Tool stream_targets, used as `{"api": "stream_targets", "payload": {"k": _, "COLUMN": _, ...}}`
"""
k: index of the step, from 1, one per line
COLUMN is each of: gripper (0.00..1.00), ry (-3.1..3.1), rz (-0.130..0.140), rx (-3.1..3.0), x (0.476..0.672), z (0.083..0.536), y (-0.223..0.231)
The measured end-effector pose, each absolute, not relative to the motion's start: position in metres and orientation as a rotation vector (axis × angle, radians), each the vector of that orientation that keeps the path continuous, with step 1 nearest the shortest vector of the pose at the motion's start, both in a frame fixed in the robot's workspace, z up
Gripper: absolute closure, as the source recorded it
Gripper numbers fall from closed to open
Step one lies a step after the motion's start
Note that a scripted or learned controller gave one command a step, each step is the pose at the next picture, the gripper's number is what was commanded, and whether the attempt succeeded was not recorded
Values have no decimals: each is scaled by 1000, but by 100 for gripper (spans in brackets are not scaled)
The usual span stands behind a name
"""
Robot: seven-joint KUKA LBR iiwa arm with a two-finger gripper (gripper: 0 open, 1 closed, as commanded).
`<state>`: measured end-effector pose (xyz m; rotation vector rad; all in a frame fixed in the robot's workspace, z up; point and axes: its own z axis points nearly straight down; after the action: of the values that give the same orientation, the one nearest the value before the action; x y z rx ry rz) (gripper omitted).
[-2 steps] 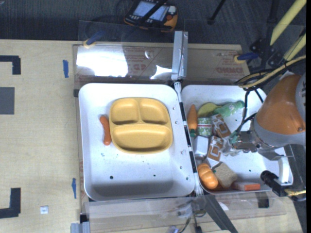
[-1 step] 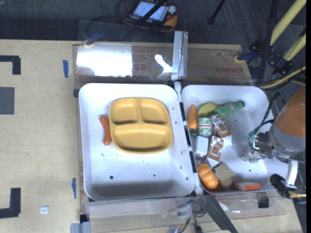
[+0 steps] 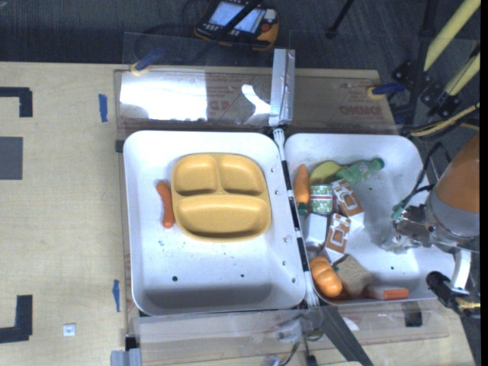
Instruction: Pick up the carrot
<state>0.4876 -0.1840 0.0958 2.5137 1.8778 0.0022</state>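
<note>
An orange, tapered carrot (image 3: 302, 184) lies lengthwise against the left wall of the right bin (image 3: 408, 152), beside the divider. My gripper (image 3: 397, 232) hangs low over the right part of that bin, well to the right of the carrot, with several packets between them. The grey arm with its orange band (image 3: 460, 183) comes in from the right edge above it. Nothing appears held at the gripper.
The right bin also holds a green bottle (image 3: 358, 169), small cartons (image 3: 338, 213), a round orange fruit (image 3: 329, 280), a brown block (image 3: 354, 274) and a small red-orange stick (image 3: 390, 292). In the left bin (image 3: 206, 280), a yellow divided plate (image 3: 221, 195) sits next to an orange-red sausage-like piece (image 3: 165, 204).
</note>
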Motion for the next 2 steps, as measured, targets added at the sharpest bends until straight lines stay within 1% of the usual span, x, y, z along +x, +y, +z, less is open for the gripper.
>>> {"api": "stream_targets", "payload": {"k": 1, "gripper": 100, "ry": 1454, "rz": 3, "rx": 2783, "x": 481, "z": 86, "y": -204}}
{"api": "stream_targets", "payload": {"k": 2, "gripper": 100, "ry": 1456, "rz": 2, "rx": 2781, "x": 481, "z": 95, "y": -203}}
